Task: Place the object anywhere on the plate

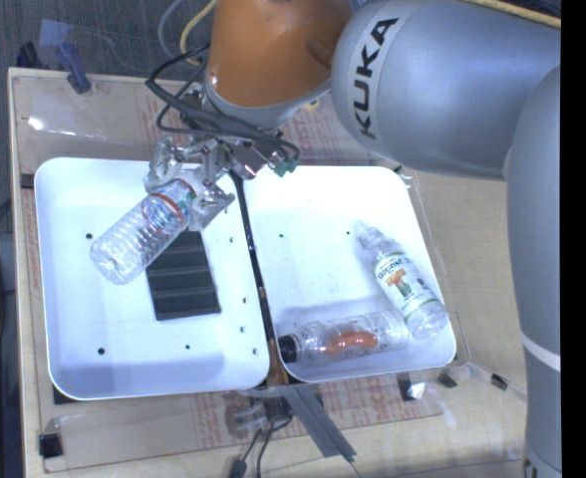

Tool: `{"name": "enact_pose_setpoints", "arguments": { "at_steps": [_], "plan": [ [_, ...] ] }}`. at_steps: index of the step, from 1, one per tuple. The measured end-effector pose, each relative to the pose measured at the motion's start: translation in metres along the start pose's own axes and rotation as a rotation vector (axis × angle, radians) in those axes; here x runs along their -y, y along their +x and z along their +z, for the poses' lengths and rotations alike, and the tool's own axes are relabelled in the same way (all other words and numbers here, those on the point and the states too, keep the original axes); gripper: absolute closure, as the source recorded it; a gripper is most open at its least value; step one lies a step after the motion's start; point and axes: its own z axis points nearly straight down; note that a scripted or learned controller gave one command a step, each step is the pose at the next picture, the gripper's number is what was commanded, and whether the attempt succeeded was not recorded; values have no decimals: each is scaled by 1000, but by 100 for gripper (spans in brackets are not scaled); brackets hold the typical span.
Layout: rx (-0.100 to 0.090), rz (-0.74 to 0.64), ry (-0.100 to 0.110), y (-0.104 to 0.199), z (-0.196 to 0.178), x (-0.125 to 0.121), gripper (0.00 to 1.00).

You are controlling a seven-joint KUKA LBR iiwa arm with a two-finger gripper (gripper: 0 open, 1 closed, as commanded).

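Clear crinkled plastic water bottle (144, 231) hangs at a slant over the left white bin (64, 357), cap end up toward the gripper (195, 189), base end low and to the left. You can see the fingers closed on the bottle's neck end, so the grasp reads as held, though only by the top; the long body sticks out unsupported.

The dark ribbed rectangular plate (184, 286) lies flat on the left bin's floor, just below and to the right of the bottle's body. The bottle's lower flank overlaps the plate's upper edge in this view; whether it touches or floats above cannot be told.

Judgement: the step in hand is the carry and set-down onto the plate. To do it well, shift the bottle toward the plate's middle so that most of its length lies over the dark surface, then lower until the base end rests before you part the fingers. A round bottle let go at a tilt is likely to roll off toward the bin wall, so align it with the plate's ribs if you can.

Two other clear bottles stay in the right white bin (318, 197): a labelled one (405, 282) near the far wall and a black-capped one (338, 341) along the near edge. Leave them alone.
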Motion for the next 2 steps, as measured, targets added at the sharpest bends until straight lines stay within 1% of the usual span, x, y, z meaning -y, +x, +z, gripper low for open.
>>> {"name": "enact_pose_setpoints", "arguments": {
  "at_steps": [1, 2],
  "plan": [
    [-1, -42, -1, 53, 40, -40, 100],
    [1, 293, 1, 54, 80, 36, 100]
  ]
}}
